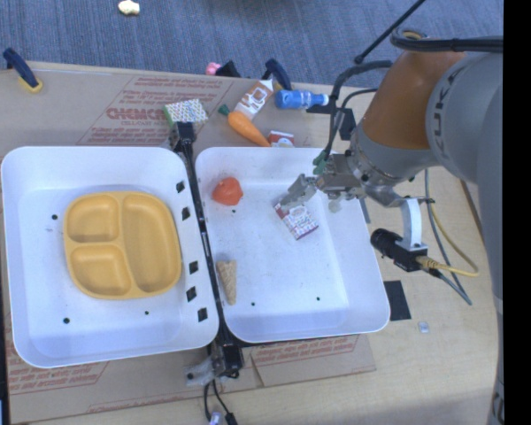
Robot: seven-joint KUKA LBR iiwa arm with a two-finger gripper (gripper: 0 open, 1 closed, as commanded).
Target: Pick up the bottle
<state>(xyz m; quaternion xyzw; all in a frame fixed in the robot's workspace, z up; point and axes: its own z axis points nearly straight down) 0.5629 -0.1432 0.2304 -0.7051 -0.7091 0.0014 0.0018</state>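
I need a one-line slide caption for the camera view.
Arm's tool over the small packet in the right bin; the blue bottle lies outside, behind it.

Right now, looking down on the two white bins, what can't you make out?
- Grey two-finger gripper: fingertips too blurred to tell open from shut.
- Red-and-white packet: print too small to read.
- Blue bottle lying behind the bins: label too small.
- Grey arm: cut off by the right edge.
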